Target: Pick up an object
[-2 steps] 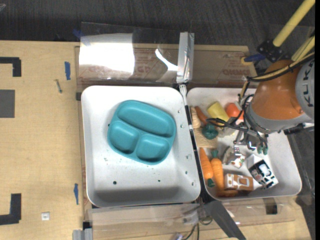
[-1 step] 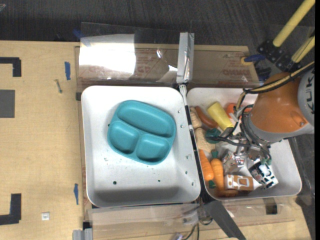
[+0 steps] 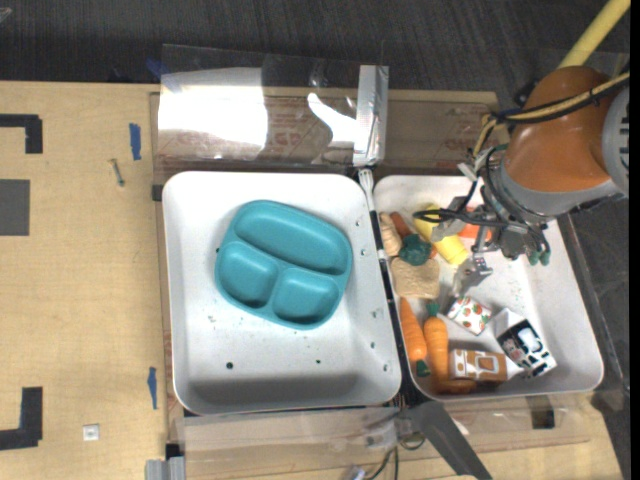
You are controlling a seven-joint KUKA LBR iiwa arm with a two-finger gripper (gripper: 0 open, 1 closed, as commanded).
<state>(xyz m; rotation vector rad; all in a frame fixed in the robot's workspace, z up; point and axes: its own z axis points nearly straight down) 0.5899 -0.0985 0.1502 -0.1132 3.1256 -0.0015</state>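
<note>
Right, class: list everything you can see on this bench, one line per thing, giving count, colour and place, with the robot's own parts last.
Bins: two, white, side by side on the bench.
Divided plate: one, teal, three compartments, middle of the left bin.
Toy carrots: two, orange, near edge of the right bin beside the divider.
Small cartons: about three, printed white, red, brown and black, near corner of the right bin.
Small toys: several, green, yellow and orange, far part of the right bin; too small to name.
Clear plastic sheet: one, taped behind the bins.
Arm: one, orange band, above the right bin.
Gripper: one, dark, over the right bin's clutter.
</note>
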